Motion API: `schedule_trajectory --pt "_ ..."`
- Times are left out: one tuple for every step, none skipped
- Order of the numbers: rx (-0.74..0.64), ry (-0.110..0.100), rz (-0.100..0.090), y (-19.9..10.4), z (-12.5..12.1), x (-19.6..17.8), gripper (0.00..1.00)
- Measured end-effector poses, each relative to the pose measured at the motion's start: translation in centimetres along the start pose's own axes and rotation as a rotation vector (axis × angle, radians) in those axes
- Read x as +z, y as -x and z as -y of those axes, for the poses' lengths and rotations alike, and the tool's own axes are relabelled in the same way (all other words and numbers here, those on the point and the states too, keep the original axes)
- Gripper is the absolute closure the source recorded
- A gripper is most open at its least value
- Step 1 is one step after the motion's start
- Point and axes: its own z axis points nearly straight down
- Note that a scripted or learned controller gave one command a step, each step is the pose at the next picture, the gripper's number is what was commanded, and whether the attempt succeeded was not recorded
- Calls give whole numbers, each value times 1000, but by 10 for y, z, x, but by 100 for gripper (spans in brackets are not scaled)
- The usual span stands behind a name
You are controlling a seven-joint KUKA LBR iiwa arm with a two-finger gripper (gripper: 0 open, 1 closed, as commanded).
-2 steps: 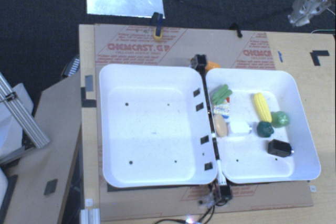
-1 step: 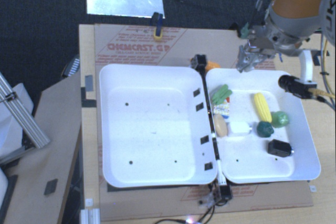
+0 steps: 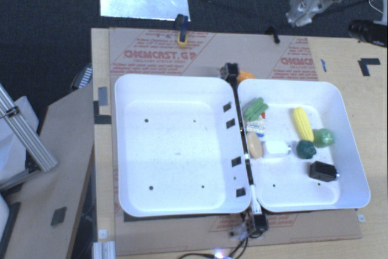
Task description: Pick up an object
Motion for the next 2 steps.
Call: schedule_trajectory --pt "0 -28 -1 -60 33 69 100" --pt "3 -10 -1 -64 46 -41 100"
